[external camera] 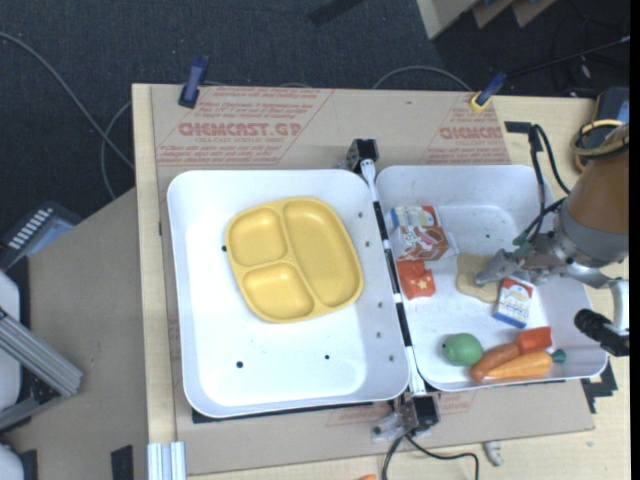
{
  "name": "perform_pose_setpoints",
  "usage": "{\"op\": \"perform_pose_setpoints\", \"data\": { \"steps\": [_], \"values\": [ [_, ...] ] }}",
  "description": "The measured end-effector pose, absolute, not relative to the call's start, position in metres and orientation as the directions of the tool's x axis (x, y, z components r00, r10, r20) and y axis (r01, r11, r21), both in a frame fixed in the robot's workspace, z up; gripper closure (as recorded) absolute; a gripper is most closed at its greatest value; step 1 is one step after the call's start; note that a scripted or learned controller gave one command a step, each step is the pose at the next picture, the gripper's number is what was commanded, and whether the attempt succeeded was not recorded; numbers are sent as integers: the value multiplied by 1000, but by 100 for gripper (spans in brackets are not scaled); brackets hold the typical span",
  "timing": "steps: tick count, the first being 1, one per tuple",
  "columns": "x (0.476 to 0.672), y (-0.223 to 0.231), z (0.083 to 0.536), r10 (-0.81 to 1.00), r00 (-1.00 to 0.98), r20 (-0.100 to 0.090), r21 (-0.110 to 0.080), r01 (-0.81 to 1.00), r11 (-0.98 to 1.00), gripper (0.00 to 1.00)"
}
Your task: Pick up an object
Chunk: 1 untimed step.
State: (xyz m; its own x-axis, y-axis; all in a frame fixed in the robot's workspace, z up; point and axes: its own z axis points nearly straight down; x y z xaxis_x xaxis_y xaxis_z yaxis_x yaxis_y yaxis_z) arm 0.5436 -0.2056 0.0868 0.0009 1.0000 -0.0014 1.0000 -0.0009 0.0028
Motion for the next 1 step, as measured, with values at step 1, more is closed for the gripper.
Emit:
{"op": "perform_pose_setpoints", "data": {
  "steps": [1],
  "values": [
    [561,-152,87,1000,-1,0,6,1000,1,0]
  ]
}}
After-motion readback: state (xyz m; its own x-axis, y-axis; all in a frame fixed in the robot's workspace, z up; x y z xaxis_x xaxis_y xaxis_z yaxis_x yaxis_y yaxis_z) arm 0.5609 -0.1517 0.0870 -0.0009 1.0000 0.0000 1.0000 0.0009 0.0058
